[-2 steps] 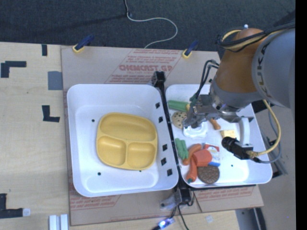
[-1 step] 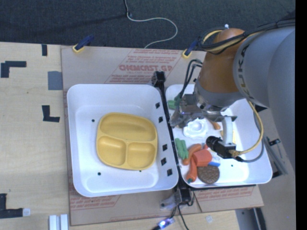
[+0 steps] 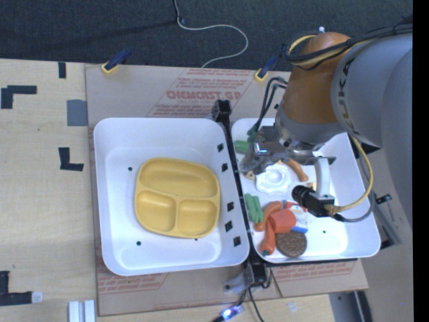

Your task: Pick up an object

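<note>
We see the grey arm with its orange band point(image 3: 315, 79) reaching in from the right and bent down over the right-hand shallow white bin point(image 3: 355, 243), its wrist hanging above the upper left part of that bin. The gripper point(image 3: 263, 154) sits low among the clutter there, close to the divider between the two bins; whether it has hold of anything we cannot tell, since the wrist body and cables hide most of it.

The candidates for picking all lie in the right bin: a white round ribbed piece point(image 3: 273, 178) just beside the gripper, a green pod-shaped toy vegetable point(image 3: 254, 207) along the bin's left wall, a red blocky toy point(image 3: 284, 219) touching an orange carrot-shaped toy point(image 3: 269, 233), and a dark brown round cookie-like disc point(image 3: 292, 244) near the front edge. They crowd together in the left half of the bin, which we judge is why the arm works so near the divider.

The left-hand shallow white bin point(image 3: 114, 146) holds a yellow plastic divided tray point(image 3: 177, 196), lying flat in its middle, well apart from the gripper.

We judge the task is at the grasp attempt, with nothing visibly lifted; the nearest likely target is the white ribbed piece, and tight crowding could spoil a clean grip
</note>
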Available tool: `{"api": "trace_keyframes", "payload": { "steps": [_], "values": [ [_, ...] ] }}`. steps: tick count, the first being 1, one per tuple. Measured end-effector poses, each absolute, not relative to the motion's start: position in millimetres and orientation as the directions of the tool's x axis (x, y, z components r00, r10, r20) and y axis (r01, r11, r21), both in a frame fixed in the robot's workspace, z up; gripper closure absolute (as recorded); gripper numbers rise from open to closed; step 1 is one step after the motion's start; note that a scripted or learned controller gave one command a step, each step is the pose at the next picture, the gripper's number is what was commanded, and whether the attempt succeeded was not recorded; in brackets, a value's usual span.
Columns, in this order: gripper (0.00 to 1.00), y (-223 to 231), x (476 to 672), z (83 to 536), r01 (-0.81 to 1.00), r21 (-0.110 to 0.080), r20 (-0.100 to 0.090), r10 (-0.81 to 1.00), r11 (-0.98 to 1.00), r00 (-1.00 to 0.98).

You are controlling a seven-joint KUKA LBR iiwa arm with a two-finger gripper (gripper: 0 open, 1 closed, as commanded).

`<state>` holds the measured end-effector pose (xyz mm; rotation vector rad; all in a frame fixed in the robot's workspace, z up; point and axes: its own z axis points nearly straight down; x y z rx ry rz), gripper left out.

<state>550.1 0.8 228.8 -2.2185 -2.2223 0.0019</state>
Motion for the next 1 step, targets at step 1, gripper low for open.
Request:
{"api": "trace_keyframes", "payload": {
  "steps": [1],
  "values": [
    [1.00,4.3,543.8,213.7,1.000,-0.004,-0.001,1.000,-0.001,0.001]
  ]
}}
